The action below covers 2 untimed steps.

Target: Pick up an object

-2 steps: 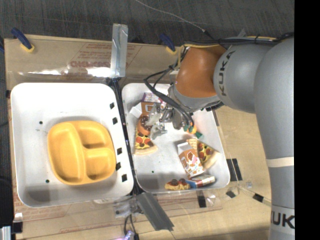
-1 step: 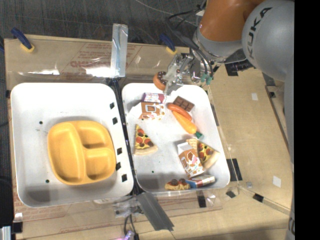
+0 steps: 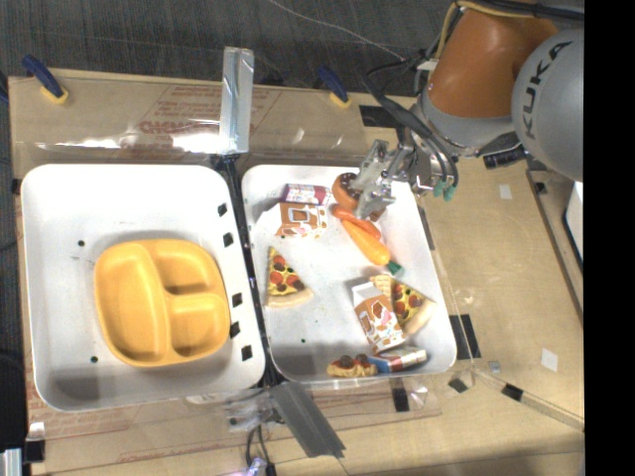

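Left white bin [image 3: 50, 266] holds yellow sectioned plastic tray [image 3: 159, 300]; right white bin [image 3: 437, 310], beside it, holds toy orange carrot [image 3: 365, 239], pizza slices. Gripper [image 3: 373, 192] above the carrot; finger state cannot be told. Arm reads "KUKA".

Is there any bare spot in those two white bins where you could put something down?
Yes: the left bin has bare floor all round the yellow tray. The right bin is crowded; its one bare patch lies mid-floor between the pizza slice and the carrot.

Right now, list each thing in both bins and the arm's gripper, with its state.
Yellow plastic divided tray: flat in left bin.
Orange toy carrot: lying slanted, right bin.
Toy pizza slice: flat, right bin.
Small brown-and-white carton: lying down.
Second carton: lying beside another pizza slice.
Gripper: low over the carrot's upper end.
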{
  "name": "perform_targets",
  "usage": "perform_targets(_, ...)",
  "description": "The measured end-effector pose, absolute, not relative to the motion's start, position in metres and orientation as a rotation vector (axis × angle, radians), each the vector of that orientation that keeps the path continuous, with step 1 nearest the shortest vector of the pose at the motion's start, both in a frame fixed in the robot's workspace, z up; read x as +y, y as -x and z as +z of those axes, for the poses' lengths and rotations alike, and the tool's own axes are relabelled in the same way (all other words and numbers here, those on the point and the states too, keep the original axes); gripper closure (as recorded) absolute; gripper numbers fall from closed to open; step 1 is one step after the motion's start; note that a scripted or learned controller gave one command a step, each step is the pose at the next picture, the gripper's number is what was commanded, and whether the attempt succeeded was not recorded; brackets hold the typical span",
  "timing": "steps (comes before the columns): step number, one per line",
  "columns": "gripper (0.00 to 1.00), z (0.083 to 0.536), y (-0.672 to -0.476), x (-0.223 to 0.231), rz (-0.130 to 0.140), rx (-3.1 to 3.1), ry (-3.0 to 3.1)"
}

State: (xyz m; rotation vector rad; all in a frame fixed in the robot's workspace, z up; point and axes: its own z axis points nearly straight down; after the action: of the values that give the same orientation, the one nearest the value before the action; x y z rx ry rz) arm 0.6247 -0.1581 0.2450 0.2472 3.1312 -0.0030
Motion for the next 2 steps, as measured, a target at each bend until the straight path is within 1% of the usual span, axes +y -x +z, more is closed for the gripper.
perform_targets(1,1.0,0.192,-0.649,-0.159,0.001,3.141,-0.194)
perform_targets(2,1.0,0.265,-0.653,-0.144,-0.002,3.108,-0.405)
